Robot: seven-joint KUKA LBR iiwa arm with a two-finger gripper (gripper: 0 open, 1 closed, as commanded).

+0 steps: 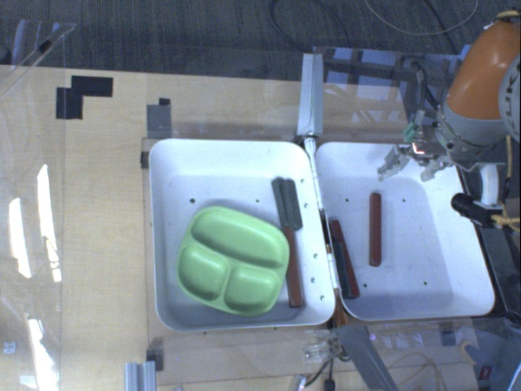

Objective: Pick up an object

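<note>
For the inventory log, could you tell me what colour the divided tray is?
Light green; the divided tray shows clearly in the camera view.

Left bin: green three-compartment plastic tray; dark brush with brown handle beside it.
Right bin: reddish-brown stick; dark red-black tool along left wall.
Gripper: open fingers, above the right bin's far edge.

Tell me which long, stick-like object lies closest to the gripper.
The reddish-brown rod lying alone mid right bin. The dark stick hugs that bin's left wall; the brush is in the left bin.
</note>
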